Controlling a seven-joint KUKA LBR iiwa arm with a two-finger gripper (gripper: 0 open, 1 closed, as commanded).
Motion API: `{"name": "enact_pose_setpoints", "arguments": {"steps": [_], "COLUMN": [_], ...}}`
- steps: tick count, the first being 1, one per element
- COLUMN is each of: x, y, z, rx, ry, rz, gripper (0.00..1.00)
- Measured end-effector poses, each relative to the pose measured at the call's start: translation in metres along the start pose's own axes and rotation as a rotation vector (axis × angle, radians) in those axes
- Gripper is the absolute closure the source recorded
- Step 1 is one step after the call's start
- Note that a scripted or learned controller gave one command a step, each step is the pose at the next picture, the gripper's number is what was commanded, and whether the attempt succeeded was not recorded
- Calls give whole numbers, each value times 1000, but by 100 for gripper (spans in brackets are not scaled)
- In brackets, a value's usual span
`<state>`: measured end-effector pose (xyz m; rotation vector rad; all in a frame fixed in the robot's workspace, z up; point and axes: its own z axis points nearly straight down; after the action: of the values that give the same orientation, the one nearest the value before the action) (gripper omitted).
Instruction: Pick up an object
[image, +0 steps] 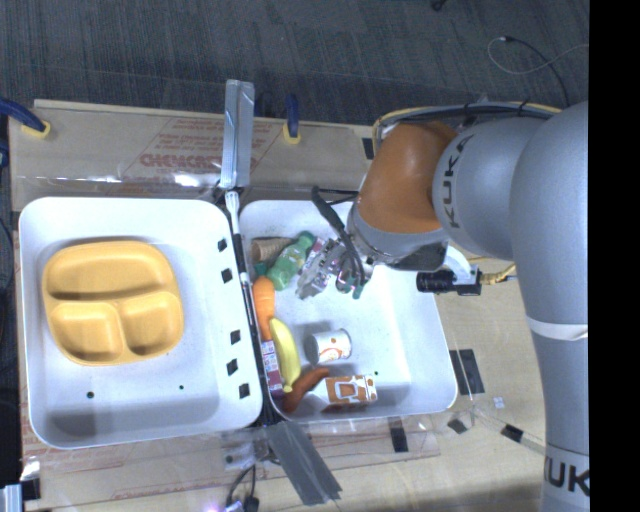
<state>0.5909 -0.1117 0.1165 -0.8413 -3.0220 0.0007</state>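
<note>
Just left of end effector (333, 272): green bottle (289, 260).

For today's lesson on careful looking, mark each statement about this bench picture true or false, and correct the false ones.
1. The yellow tray lies in the left bin. True.
2. The banana lies in the left bin. False: it lies in the right bin, near the wall between the bins.
3. The gripper hangs over the right bin, close to the green bottle. True.
4. The carrot lies in the yellow tray. False: it lies in the right bin, above the banana in the picture.
5. The small can stands on the bench outside the bins. False: it lies in the right bin, beside the banana.
</note>
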Motion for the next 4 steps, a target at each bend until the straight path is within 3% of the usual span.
{"name": "enact_pose_setpoints", "arguments": {"steps": [1,2,3,4], "x": [-12,-20,-42,-51], "y": [31,11,6,20], "z": [-129,-37,22,23], "rx": [-1,0,-2,5], "ry": [-5,-1,-7,2], "rz": [-138,-178,-163,23], "gripper": [0,0,0,0]}}
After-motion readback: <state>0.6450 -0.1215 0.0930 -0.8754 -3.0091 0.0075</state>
